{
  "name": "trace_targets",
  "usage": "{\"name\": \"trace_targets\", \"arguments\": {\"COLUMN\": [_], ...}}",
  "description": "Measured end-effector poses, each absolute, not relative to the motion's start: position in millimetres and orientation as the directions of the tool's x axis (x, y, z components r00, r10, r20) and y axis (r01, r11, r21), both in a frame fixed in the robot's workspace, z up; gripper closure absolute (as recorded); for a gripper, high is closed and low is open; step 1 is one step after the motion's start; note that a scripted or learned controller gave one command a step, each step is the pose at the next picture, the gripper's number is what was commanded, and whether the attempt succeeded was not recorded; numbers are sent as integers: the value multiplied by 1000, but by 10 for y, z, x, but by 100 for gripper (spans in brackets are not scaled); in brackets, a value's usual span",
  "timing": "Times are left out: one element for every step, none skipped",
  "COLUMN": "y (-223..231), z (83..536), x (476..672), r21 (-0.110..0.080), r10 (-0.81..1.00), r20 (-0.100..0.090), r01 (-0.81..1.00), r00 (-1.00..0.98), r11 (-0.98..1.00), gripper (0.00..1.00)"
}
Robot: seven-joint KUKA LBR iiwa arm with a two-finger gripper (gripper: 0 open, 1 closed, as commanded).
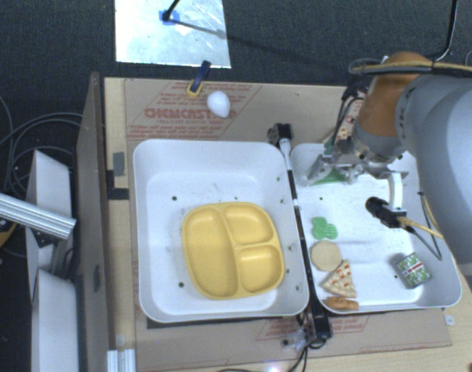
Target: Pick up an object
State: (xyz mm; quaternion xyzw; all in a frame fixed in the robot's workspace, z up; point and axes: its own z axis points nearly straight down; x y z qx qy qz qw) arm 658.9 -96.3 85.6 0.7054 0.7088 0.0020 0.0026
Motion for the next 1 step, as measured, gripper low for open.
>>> {"name": "trace_targets", "arguments": {"y": [-1222], "z": [857], "x": [6698], "r21": [5], "r10": [1000], "r20": [-1], "r01": [1000], "r00": [-1], "r11": [1], "gripper": [0]}}
